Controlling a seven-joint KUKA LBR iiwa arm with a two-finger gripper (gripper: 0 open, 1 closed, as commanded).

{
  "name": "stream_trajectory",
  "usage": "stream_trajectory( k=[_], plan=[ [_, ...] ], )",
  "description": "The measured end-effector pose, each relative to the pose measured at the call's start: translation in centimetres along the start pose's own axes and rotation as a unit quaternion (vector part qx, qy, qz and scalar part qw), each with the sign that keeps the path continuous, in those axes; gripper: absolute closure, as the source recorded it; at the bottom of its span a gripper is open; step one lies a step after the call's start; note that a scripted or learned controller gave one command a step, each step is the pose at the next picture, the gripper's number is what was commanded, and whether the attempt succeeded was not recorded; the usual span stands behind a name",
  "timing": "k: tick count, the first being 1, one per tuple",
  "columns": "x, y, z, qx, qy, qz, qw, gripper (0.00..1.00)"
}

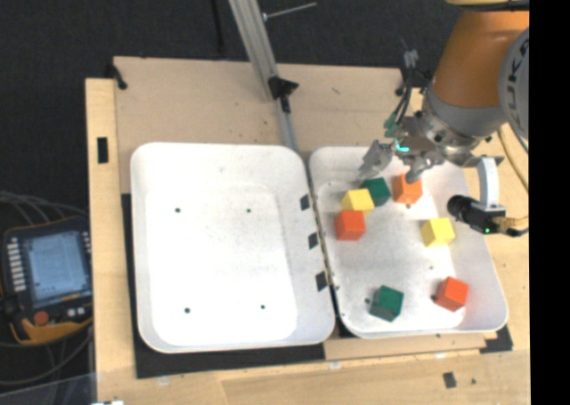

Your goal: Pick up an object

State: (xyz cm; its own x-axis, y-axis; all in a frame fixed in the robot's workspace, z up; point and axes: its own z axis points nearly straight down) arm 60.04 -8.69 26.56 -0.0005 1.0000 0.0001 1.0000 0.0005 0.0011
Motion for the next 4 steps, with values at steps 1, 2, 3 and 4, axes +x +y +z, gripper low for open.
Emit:
stream_trajectory(
  k=[1, 2, 3, 4],
  plan=[
    [-1.2, -0.3, 5.5, 0.003, -0.001, 0.001, 1.0, 0.0],
    [-1.7, 0.2, 9.9, 0.002, -0.001, 0.002, 1.0, 0.0],
    [-1.2, 0.8, 15.4, 0.003, -0.001, 0.001, 1.0, 0.0],
    [-1.3, 0.9, 14.0, 0.0, 0.0, 0.006, 1.0, 1.0]
  ],
)
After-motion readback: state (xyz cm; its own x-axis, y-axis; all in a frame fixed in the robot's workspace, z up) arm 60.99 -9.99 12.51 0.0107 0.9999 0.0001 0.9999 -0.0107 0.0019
